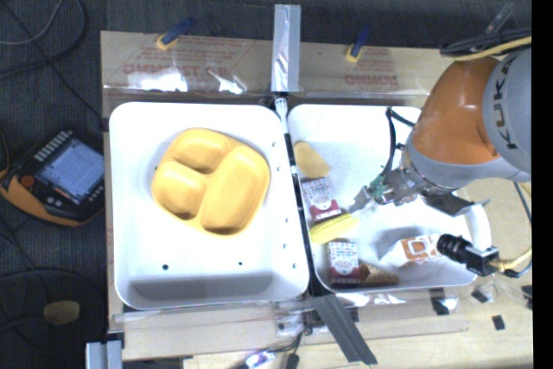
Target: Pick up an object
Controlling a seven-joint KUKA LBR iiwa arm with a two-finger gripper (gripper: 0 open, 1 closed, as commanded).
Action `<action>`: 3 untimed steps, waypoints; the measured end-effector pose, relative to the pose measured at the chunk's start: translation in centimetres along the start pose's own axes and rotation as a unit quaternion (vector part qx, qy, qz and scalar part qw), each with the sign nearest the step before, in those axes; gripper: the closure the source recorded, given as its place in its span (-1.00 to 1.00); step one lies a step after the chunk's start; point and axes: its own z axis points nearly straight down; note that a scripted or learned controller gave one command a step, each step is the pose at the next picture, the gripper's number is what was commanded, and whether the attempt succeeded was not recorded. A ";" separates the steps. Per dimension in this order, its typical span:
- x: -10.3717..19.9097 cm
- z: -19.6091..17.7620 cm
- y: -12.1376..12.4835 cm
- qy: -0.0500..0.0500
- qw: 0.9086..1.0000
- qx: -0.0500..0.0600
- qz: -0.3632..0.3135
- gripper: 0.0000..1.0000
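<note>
The right bin (346, 121) holds several small items. A yellow wedge (311, 158) lies near its left wall, with a red and white packet (320, 201) just below it. Further down are a yellow bar (333, 226), a second red packet (343, 258) and a dark brown piece (378, 276). An orange and white packet (417, 249) lies at the lower right. My gripper (367, 196) reaches in from the right and hangs low over the middle of this bin. Its tip is just above and to the right of the yellow bar.
The left bin (130, 272) holds a large yellow bun-shaped object (210, 180). The arm's orange band (454, 121) covers the right bin's right side. A handheld controller (60, 177) lies on the floor at the left, and clips hold plastic sheeting behind the bins.
</note>
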 end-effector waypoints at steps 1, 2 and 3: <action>3.1 -1.0 3.5 0.001 1.000 -0.001 -0.003 1.00; 6.6 -1.5 8.2 0.001 0.999 0.000 0.041 1.00; 4.3 -4.3 11.0 0.001 0.999 0.000 0.042 1.00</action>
